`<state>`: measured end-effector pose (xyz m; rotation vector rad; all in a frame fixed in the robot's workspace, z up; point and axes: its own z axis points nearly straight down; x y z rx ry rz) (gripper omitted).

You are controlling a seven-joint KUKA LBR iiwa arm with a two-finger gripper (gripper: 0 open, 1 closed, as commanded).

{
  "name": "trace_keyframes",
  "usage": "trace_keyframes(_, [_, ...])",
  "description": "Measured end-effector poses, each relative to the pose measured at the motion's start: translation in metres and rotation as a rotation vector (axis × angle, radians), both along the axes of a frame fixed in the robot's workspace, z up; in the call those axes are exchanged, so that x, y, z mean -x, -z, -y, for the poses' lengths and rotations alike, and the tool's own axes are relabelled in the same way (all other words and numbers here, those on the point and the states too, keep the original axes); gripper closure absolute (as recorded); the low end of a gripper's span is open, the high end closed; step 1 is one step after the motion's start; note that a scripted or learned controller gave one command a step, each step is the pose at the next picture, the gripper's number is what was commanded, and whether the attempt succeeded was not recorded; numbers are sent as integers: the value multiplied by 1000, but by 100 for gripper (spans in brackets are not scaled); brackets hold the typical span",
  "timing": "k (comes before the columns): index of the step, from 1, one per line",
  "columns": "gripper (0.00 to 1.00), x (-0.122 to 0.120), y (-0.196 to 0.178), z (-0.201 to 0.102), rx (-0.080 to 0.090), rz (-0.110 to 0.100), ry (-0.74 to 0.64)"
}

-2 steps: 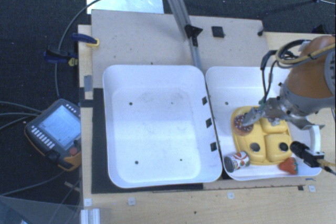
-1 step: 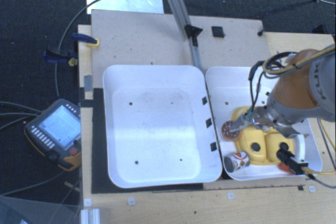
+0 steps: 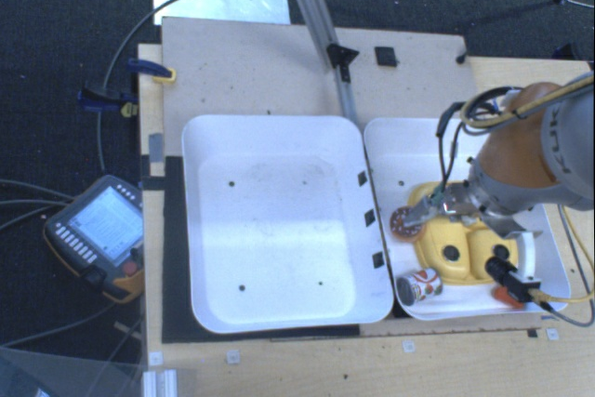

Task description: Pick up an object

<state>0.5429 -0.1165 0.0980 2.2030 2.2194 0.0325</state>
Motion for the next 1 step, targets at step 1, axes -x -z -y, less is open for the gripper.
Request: trace_keyframes(1, [100,-3,-13,0,0,8,-2])
